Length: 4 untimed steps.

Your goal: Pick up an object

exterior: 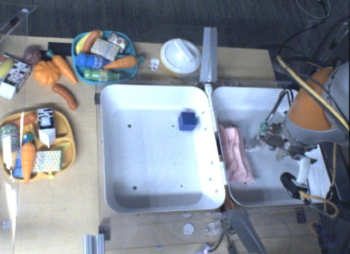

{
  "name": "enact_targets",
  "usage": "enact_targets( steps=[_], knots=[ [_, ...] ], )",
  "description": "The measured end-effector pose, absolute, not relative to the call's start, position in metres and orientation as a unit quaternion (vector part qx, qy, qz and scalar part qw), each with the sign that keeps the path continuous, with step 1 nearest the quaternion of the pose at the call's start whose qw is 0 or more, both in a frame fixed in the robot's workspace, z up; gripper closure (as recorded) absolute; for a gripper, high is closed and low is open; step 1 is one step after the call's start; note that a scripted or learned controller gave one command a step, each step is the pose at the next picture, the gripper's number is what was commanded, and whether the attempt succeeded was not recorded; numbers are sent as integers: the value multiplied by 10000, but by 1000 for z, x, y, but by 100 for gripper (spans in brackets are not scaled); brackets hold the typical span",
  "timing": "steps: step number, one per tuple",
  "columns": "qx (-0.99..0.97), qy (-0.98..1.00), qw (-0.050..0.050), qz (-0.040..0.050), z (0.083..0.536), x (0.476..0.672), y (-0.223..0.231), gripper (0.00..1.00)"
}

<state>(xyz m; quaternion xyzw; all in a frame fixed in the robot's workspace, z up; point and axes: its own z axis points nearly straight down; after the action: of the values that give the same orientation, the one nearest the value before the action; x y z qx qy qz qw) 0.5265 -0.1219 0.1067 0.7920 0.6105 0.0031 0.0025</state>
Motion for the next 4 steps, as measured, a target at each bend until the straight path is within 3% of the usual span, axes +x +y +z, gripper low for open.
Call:
enact_targets(
  steps=[1, 2, 3, 4],
  knots=[
    [8001, 5998, 19, 11, 162, 596, -198, 0],
    [7925, 6098, 41, 34, 89, 579, -135, 0],
    [7519, 6592, 37, 22, 88, 589, -169, 0],
    [6759, 7370, 25, 13, 203, 570, -172, 0]
  ],
)
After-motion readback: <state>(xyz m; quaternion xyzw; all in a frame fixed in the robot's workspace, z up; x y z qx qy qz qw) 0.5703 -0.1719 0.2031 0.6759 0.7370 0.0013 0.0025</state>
